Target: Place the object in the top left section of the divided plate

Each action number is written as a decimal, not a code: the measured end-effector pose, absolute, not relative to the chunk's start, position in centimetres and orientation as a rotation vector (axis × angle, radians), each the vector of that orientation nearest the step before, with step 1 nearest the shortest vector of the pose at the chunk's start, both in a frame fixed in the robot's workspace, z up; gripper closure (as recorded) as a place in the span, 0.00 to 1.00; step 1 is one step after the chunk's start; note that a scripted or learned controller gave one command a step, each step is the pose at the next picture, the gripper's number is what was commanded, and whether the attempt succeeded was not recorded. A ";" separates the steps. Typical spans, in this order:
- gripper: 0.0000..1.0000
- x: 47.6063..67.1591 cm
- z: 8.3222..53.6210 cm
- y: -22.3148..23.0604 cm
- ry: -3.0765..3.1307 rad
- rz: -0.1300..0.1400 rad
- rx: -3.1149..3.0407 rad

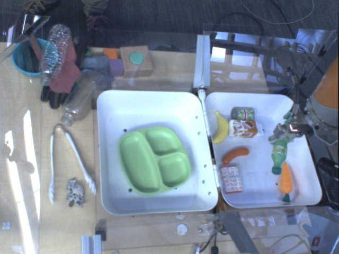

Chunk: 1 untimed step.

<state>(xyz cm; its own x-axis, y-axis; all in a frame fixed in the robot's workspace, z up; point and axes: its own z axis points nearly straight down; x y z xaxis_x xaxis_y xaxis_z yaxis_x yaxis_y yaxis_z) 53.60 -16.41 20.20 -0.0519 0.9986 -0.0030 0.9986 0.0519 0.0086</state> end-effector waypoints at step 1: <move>1.00 56.5 18.5 -10.9 2.287 0.006 2.147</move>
